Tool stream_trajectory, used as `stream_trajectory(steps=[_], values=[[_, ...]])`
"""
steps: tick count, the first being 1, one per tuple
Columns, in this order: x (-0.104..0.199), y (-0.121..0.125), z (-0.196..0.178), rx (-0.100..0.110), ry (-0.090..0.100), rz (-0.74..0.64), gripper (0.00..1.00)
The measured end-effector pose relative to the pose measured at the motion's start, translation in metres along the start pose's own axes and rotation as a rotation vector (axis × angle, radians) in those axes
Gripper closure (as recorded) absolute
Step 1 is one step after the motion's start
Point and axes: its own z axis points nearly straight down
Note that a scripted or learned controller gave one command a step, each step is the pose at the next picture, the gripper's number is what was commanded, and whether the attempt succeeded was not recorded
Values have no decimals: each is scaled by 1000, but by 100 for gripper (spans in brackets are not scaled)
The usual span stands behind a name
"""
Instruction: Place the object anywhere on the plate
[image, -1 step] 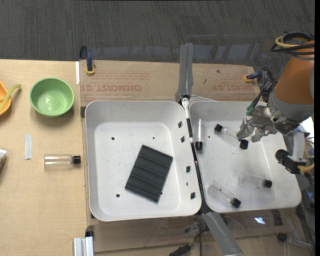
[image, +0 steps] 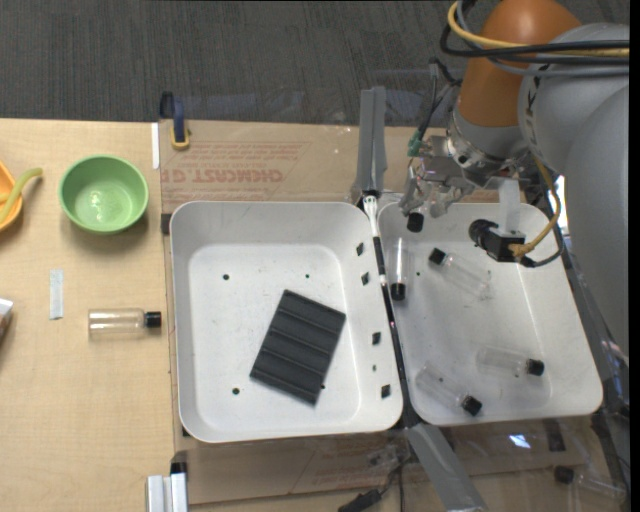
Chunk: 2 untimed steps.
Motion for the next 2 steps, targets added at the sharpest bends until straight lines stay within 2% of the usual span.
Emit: stream_trajectory(steps=[1,2], values=[[88,-5,28,1,0,-132,100],[88,-5,28,0,0,-132,0]])
